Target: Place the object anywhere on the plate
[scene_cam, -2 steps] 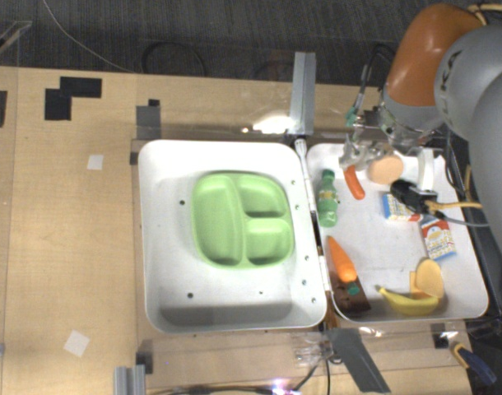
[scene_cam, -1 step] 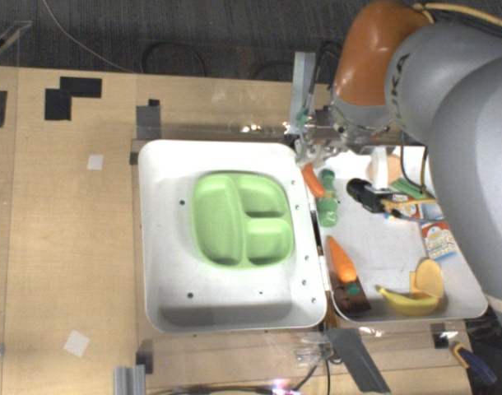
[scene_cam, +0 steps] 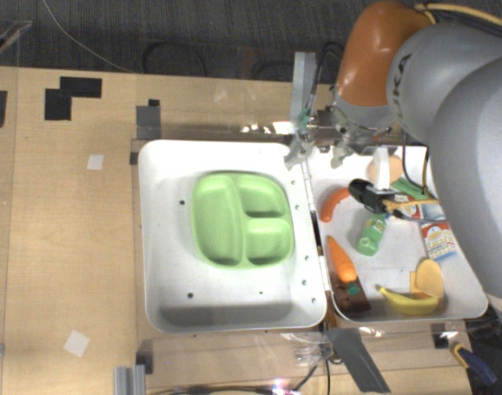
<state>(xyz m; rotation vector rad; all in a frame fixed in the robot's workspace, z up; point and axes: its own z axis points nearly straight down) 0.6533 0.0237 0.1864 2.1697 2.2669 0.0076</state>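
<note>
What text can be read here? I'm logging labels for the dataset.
None is legible.
Carton in the right bin: red and blue printing, too blurred to read.
Green bottle: no label readable.
Green plate: no markings.

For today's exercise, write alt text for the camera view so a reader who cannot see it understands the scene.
A green divided plate sits in the left white bin, with nothing on it. The right white bin holds toy food, including a carrot, a banana and a green bottle, under the grey and orange arm.
</note>
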